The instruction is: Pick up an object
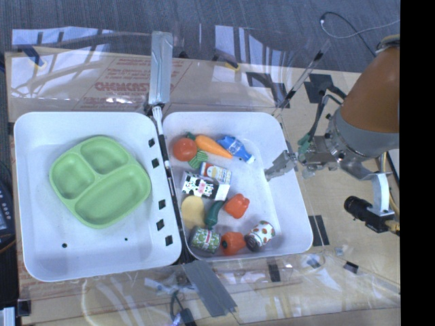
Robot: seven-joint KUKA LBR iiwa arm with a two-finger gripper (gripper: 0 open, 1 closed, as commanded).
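The right bin (293, 202) holds a pile of toy foods. A red tomato (183, 148), an orange carrot (215, 145) and a blue packet (237, 148) lie at its far end. A black-and-white carton (199, 186), a yellow fruit (192, 210) and an orange-red pepper (236, 206) sit in the middle. A green can (203, 239), a second red tomato (232, 243) and a brown-and-white piece (261, 233) lie at the near end. My gripper (279, 166) hangs over the bin's right side, apart from the toys, with nothing seen in it.
The left bin (27, 202) holds a green divided plate (100, 180). A grey divider with black clips (160, 175) runs between the bins. The arm's grey wrist and orange band (370, 100) stand at the right, with cables above them. Clear plastic sheeting lies behind the bins.
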